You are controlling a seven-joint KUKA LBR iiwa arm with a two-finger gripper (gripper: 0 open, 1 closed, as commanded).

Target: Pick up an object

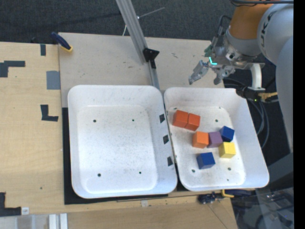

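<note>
Slanted overhead view, both bins

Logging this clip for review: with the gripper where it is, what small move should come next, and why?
Probably bring the gripper forward and down into the right bin, toward the orange block. The gripper hangs above the bench beyond the bin's far rim with nothing between its open jaws, while every block lies inside that bin, and the orange block lies nearest it.

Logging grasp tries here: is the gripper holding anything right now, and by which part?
Nothing is held. The gripper is open above the right bin's far rim, and the blocks lie in that bin.
</note>
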